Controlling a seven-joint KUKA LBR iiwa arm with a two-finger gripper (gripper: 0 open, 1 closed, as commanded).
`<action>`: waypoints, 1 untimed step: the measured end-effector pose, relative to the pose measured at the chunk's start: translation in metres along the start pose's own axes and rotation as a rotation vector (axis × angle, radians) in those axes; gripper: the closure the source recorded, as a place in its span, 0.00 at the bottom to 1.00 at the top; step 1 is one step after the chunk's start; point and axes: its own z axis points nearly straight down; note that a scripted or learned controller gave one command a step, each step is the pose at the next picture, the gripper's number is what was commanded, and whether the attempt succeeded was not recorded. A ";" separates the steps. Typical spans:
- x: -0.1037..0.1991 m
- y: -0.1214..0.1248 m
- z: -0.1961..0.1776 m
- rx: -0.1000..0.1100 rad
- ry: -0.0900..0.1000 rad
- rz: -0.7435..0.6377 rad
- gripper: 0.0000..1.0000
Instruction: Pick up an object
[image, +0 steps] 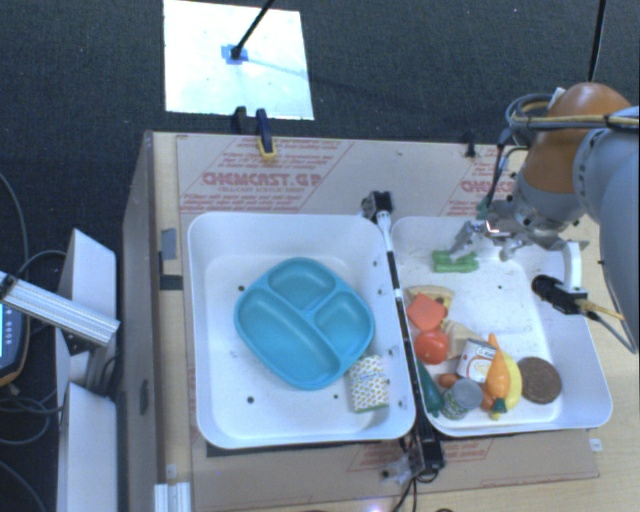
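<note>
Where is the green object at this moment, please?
The green object lies in the right bin, near its far left corner, just below the gripper and above the orange block.

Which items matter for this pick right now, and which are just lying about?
In play:
- gripper, over the right bin
- green piece, nearest it

Lying about:
- blue divided plate and small patterned carton, left bin
- brown disc, banana, tomato, right bin
</note>
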 end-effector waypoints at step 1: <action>0.053 0.005 0.030 -0.009 -0.002 -0.004 0.00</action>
